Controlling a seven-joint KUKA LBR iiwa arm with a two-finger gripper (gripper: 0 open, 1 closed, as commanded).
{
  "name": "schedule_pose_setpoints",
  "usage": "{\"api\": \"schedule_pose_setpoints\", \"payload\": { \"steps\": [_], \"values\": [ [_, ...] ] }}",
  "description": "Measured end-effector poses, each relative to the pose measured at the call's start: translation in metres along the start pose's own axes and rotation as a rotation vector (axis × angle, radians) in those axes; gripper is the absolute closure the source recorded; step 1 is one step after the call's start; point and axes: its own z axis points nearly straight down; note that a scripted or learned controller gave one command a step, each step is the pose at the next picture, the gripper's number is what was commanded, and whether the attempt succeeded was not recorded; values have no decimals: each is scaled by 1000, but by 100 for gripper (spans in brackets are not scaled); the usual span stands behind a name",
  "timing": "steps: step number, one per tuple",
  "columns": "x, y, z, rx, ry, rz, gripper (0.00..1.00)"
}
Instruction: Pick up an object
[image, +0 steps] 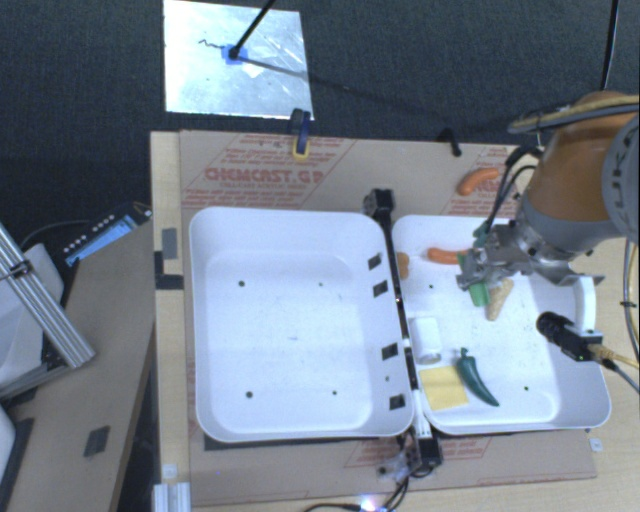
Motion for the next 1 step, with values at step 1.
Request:
{"api": "schedule_pose_setpoints", "payload": {
  "steps": [1],
  "values": [
    [43,26,36,3,4,-12,100]
  ]
}}
